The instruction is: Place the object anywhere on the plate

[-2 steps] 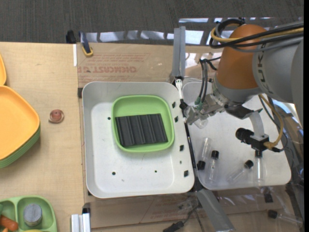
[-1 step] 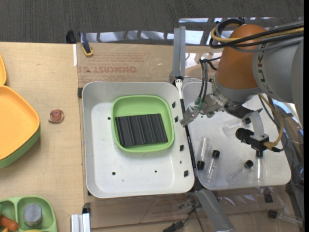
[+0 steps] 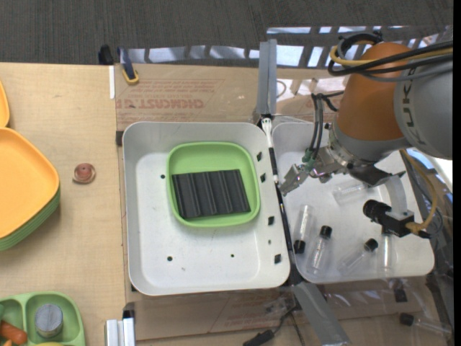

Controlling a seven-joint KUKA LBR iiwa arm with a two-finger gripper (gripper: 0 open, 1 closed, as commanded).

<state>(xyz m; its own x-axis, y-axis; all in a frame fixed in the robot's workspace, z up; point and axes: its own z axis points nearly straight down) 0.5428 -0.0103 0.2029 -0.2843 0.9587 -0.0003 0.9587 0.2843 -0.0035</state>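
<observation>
Over the right bin, the grey and orange arm reaches in from the right, and its gripper hangs close to the divider between the bins; whether it is released or clenched on anything cannot be told. Several clear vials with black caps lie scattered on the floor of the right bin. One vial lies with its long axis running near to far. A second vial lies just beside it, tilted, with its cap toward the far side. A third vial lies on a diagonal, cap toward the far right. The green plate sits in the left bin, well apart from the vials, and a dark ribbed slab covers most of its centre. Orange plates and a small reddish disc rest on the bench at left.
</observation>
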